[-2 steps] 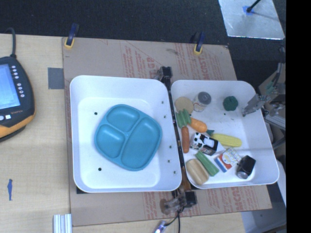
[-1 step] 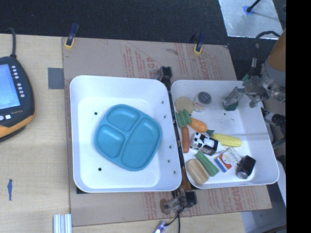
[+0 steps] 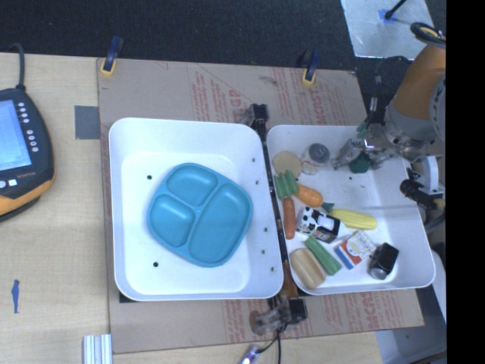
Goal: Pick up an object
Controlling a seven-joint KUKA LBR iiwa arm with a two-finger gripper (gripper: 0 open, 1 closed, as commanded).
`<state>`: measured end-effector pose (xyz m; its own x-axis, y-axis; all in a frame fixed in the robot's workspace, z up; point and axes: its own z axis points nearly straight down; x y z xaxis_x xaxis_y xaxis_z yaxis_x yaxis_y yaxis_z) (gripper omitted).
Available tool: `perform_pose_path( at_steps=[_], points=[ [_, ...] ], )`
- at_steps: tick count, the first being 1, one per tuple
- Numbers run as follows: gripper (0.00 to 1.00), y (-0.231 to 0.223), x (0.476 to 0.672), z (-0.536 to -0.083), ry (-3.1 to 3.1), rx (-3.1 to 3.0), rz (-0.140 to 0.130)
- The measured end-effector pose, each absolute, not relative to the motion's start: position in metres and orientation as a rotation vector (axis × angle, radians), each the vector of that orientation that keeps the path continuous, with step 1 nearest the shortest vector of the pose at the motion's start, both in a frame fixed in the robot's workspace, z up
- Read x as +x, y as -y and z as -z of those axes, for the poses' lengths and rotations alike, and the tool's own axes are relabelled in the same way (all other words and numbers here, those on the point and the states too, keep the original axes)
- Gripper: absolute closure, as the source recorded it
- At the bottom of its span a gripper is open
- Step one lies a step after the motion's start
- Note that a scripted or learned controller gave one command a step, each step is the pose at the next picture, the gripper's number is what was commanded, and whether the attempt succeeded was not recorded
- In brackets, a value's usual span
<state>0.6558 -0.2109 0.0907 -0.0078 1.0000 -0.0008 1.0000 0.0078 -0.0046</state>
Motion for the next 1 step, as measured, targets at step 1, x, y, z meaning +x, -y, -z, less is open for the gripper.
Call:
perform_pose_path(
  at_steps=[1],
  points=[
    [1.00,0.2113,0.6567,-0.1024,2.233,-2.209,-0.005]
  ],
)
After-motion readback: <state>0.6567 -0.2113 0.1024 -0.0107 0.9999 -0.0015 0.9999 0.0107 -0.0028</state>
